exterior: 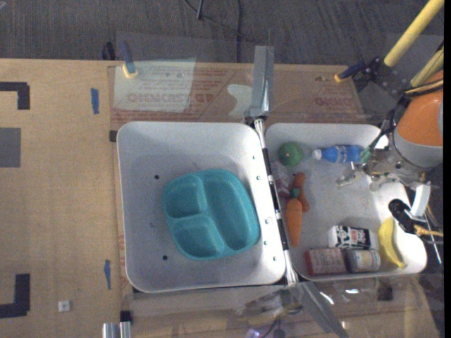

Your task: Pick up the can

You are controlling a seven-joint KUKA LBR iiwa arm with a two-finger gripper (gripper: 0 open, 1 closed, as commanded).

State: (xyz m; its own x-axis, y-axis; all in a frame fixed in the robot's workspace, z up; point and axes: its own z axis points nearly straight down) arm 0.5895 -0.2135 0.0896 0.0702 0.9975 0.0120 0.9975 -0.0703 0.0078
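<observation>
The can (363,260) lies on its side near the front edge of the right bin (320,141), between a reddish box (325,260) and a banana (390,242). It is small, with a pale greenish label and metal ends. My gripper (366,177) hangs over the back right part of that bin, beside a blue bottle (340,153) and well behind the can. Its fingers stand open with nothing between them. The grey arm with its orange band (423,124) reaches in from the right.
The right bin also holds a green ball (290,153), a carrot (294,215) and a black-and-white carton (350,236) just behind the can. A teal divided plate (209,213) sits in the left bin (141,153). A metal divider separates the bins.
</observation>
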